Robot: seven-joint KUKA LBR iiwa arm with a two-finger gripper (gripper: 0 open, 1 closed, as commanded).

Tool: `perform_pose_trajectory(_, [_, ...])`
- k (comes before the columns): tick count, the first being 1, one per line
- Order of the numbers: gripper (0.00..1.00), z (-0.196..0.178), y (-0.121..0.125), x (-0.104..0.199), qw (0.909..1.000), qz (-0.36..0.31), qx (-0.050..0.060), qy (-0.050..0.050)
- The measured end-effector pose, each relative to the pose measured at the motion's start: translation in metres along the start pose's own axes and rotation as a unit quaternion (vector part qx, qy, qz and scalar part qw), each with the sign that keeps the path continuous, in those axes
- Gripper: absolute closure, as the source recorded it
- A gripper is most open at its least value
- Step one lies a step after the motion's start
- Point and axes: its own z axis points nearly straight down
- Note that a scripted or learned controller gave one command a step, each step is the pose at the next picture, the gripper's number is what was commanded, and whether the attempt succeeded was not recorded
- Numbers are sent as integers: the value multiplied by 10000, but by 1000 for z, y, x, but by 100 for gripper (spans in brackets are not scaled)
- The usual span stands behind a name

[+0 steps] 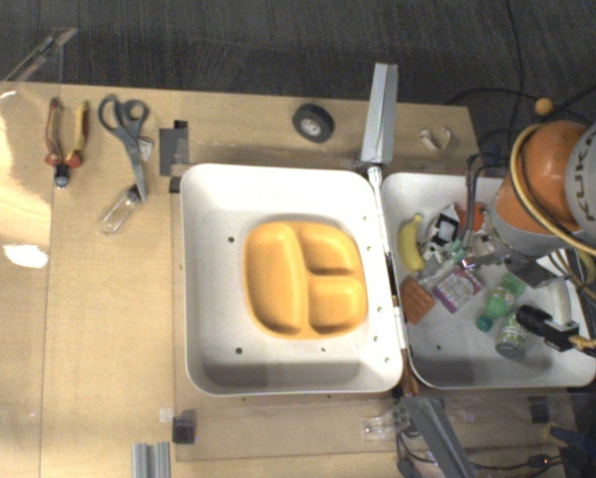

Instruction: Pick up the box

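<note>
A small reddish-brown box (415,300) lies flat near the left wall of the right bin (577,371). Just to its right is a purple-and-white packet (457,287). My gripper (464,250) reaches down from the grey and orange arm (547,182) into the middle of that bin. It is above the packet and up and to the right of the box. The arm's body hides part of the bin behind it.
The right bin also holds a yellow banana (410,244), a black-and-white item (442,229), a green bottle (499,302) and a small jar (511,340). The left bin (208,267) holds a yellow compartment tray (304,276). Scissors (129,137), pliers (64,137) and a tape roll (313,122) lie on the bench.
</note>
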Motion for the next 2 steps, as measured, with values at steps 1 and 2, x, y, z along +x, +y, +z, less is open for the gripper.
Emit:
perform_pose_trajectory(1, [100, -13, 4, -3, 10000, -1, -55, -52])
perform_pose_trajectory(2, [100, -149, 21, 48, 9966, -803, 134, 76])
